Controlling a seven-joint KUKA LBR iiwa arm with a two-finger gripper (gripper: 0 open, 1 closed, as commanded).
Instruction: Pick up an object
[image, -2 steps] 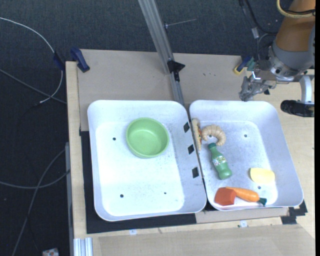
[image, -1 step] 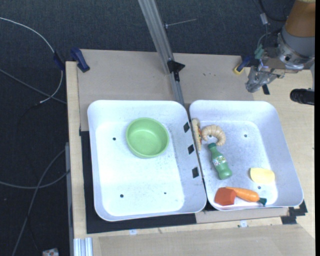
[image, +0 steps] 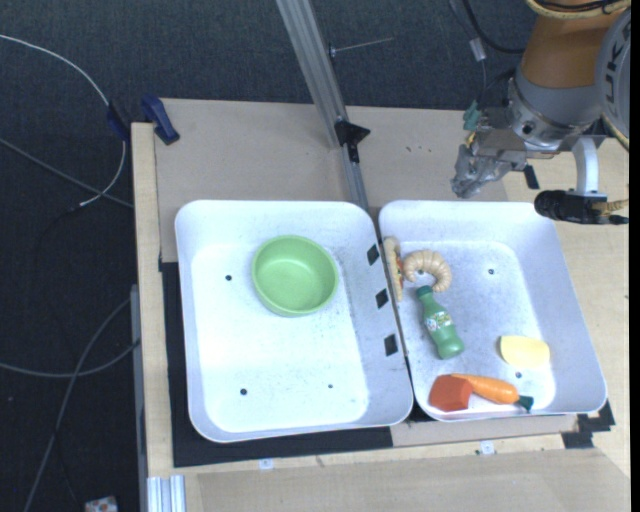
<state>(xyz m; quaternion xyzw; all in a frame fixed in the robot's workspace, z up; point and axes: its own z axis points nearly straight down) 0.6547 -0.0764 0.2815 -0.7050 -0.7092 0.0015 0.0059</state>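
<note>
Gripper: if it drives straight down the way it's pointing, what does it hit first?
Likely the bare tan bench top just beyond the right white bin's far rim. The two-finger gripper hangs there; depth is unclear, so it might clip that rim.

bowl (image: 294, 274) in left bin (image: 200, 330), bottle (image: 439, 323), carrot (image: 492, 389), shrimp (image: 425, 267) in right bin (image: 560, 290), gripper (image: 470, 180) behind right bin

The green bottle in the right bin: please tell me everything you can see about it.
The green bottle is a small toy-like thing that looks like plastic, with a narrow neck, a wider body and a pale label around its middle. It lies on its side on the floor of the right bin, neck pointing up-left toward the curled tan object, which it meets or nearly meets. Its base points toward the orange carrot, apart from it. The gripper is above the bin's far rim, away from it.
</note>
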